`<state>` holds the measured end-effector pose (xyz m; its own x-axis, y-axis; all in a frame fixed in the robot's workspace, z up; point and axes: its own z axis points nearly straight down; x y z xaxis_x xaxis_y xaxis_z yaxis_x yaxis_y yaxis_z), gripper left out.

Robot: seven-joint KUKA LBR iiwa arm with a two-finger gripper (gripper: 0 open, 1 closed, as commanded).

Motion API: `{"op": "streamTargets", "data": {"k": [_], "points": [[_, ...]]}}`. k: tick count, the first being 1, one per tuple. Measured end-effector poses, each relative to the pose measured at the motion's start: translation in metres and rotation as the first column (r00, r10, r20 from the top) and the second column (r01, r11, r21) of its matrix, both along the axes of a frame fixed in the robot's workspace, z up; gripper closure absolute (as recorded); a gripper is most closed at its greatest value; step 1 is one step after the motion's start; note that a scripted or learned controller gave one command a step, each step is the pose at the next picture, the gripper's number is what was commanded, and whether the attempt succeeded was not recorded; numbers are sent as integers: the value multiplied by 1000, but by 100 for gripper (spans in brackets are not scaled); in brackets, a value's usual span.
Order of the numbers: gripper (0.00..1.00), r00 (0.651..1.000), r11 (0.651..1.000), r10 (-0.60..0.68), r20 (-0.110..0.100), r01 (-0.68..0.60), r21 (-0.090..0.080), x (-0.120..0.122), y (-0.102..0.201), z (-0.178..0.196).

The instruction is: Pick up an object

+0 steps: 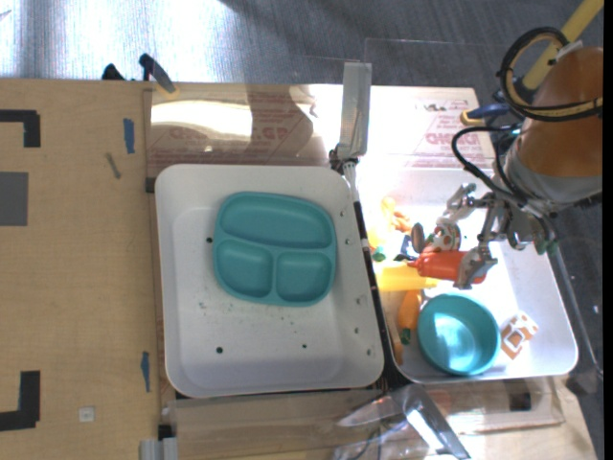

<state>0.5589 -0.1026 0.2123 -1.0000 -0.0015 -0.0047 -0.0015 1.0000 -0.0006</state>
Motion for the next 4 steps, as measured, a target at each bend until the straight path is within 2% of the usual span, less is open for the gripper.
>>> {"op": "streamTargets", "data": {"k": [1, 2, 3, 4], "points": [[0, 999, 1000, -20, 28, 21, -5, 33, -4, -84], [0, 986, 986, 164, 6, -164, -3, 85, -58, -125], [0, 1000, 1000, -13, 11, 13, -4, 111, -123, -36], [0, 967, 967, -257, 3, 257, 1, 49, -117, -124]]}}
